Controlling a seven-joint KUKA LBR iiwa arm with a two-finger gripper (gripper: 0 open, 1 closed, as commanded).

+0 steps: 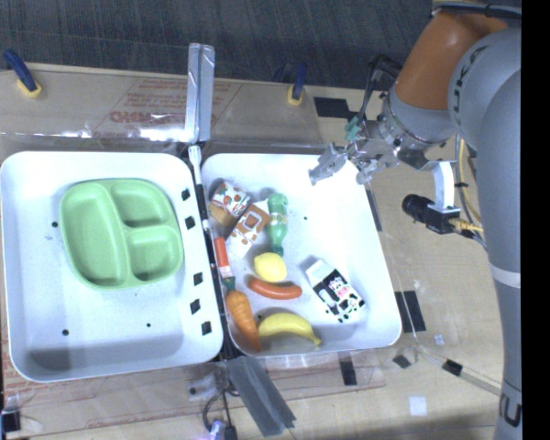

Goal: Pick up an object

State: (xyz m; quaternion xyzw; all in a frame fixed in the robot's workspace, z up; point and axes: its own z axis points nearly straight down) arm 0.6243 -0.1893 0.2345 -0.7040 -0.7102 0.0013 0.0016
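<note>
From where I stood, the gripper point(333, 166) hung empty over the top right corner of the right bin point(378, 293), its fingers slightly parted, while the toy food lay below and left of it, the green bottle point(277, 220) nearest, standing lengthwise.

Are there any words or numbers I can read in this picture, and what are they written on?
Red print on the taped cardboard sheet behind the bins: upside down and too blurred to read.
Small brown and white snack box in the right bin: printed pictures, any words too small to read.
Black and white cow-pattern carton: no readable text.
No numbers or signs can be read anywhere.
</note>
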